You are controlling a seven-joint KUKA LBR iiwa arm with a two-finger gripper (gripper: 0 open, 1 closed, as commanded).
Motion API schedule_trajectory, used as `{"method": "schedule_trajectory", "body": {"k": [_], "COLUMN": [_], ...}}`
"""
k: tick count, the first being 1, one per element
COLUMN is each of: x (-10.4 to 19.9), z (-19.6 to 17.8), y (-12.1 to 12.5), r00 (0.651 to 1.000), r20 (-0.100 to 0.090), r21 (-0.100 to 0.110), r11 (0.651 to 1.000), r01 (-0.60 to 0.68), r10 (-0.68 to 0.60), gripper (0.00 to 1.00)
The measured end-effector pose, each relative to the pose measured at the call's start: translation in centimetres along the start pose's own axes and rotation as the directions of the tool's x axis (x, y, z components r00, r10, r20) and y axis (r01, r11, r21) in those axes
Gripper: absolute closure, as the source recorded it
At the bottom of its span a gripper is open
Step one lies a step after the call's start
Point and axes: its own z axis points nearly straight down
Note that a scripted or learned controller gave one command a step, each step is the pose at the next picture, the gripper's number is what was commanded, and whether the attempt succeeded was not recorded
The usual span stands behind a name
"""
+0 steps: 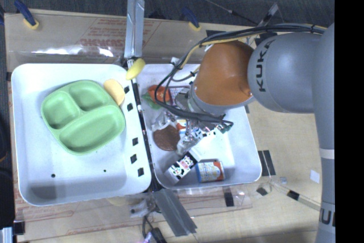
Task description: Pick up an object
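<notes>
A grey robot arm reaches low into the right bin [247,142], its pincer [190,129] among clutter mid-bin; its grip state cannot be told. A brown round object [166,138] lies just beside it, a carton [183,167] nearer the desk's front edge. It seems mid-descent for a grasp; next it must close and lift.

Grey KUKA arm [296,71], orange band [224,74], blk cables [227,37]

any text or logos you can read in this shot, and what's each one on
"KUKA": black letters running vertically on the grey arm, beside the orange band.
Red print on the clear sheet behind the bins: too faint to read.
Carton with a cow pattern in the right bin: label too small to read.
</notes>
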Motion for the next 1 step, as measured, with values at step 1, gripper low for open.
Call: {"method": "schedule_trajectory", "body": {"k": [1], "x": [-0.29], "z": [-1.09], "y": [0.06], "r00": [1.0], "r20": [0.003], "r21": [0.002], "r11": [1.0], "r01": [0.007], "r10": [-0.007], "gripper": [1.0]}}
